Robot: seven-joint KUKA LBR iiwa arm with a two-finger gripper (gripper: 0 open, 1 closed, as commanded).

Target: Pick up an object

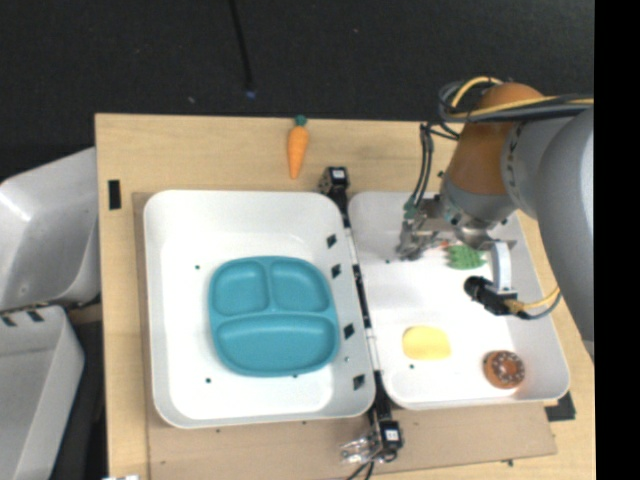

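step in hand, by judgement: approach, with gripper [418, 240] low in the right bin [440, 393], state of grip not discernible, nothing visibly held; green piece [465, 258] just beside it, yellow piece [426, 343] and doughnut [503, 368] nearer the front; next: centre over one piece, descend, close.

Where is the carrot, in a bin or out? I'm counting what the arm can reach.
Out. The carrot lies on the bare wooden bench, beyond the far rim of the left bin, touching neither bin.
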